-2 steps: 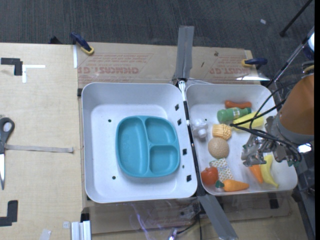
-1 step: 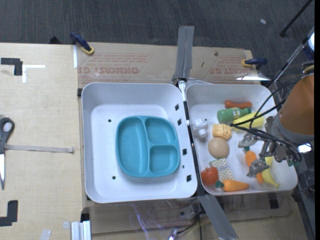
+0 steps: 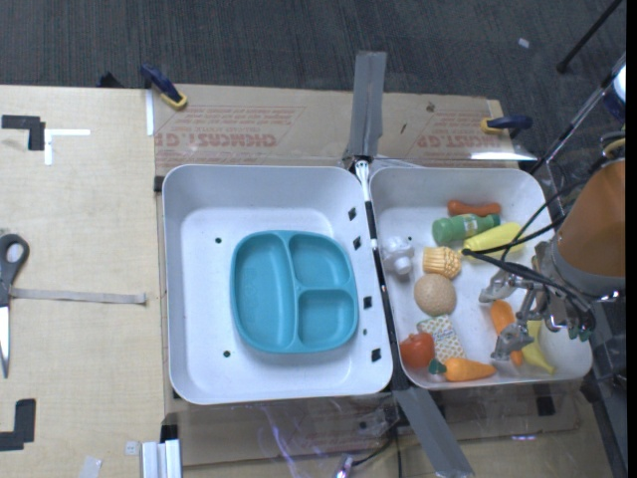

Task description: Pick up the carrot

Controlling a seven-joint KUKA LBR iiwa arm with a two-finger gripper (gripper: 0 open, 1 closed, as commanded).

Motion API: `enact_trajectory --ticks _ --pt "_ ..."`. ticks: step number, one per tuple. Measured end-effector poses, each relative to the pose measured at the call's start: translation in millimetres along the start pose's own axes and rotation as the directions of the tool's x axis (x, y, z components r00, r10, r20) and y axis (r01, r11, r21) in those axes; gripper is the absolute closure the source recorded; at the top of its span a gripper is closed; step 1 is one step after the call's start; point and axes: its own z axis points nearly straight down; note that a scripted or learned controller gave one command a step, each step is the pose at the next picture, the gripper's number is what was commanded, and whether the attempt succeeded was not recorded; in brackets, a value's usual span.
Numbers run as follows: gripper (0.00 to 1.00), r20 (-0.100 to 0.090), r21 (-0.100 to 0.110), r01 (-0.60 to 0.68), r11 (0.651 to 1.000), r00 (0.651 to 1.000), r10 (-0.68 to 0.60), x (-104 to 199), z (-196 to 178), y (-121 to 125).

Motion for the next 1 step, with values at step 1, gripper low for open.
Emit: enact_trajectory --ticks 1 --pt "1.0 0.006 0.002 0.003 1.0 1.0 -0.003 -2.6 -10.2 0.3"
